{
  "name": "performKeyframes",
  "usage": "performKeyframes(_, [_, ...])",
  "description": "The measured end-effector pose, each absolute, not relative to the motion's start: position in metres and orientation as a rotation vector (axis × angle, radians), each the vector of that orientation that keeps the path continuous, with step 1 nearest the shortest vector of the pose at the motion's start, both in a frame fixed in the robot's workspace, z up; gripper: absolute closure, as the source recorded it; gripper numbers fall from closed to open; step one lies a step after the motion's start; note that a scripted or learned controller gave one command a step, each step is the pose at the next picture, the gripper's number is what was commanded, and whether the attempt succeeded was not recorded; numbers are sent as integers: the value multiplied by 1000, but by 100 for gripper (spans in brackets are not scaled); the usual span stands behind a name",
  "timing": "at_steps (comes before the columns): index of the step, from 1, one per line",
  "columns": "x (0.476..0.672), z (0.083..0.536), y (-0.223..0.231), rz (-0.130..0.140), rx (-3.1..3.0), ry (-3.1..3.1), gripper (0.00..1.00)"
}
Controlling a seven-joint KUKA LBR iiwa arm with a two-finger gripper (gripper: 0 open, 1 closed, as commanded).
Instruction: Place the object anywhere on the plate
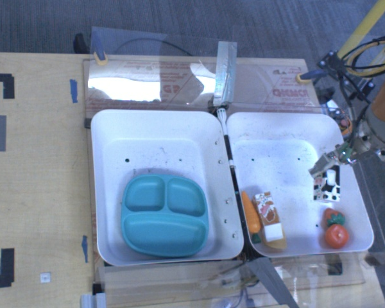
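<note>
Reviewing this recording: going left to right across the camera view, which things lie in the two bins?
Blue divided plate in the left bin → carrot → small carton → black-and-white cow toy, under the hand → tomato, all in the right bin.
</note>
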State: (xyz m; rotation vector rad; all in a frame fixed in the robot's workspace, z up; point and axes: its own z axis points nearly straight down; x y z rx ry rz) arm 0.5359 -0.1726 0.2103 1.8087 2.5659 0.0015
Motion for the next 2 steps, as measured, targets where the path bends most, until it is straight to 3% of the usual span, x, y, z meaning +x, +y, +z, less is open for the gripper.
performKeyframes(1, [479, 150, -106, -1, 1567, 2728, 100])
performKeyframes(2, [481, 185, -49, 4, 1701, 2637, 100])
